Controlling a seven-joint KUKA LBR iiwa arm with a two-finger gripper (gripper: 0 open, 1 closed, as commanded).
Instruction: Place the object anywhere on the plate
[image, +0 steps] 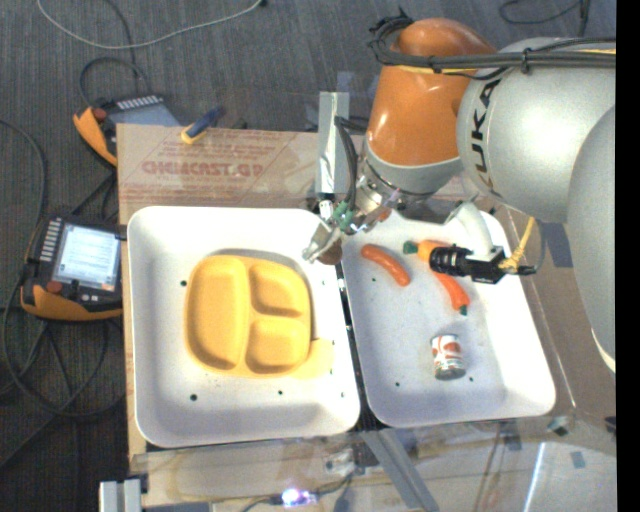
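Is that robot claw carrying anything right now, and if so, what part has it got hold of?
Nothing shows in the gripper. It hangs above the bins' shared edge; the sausage, carrot and can lie in the right bin.

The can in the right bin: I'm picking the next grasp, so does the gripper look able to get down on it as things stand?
Probably yes. The can lies alone on the bin floor, apart from the carrot and sausage, with nothing over it. The gripper hangs at the bins' shared edge.

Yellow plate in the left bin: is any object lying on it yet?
No. The yellow plate has bare compartments; the sausage, carrot and can lie in the right bin.
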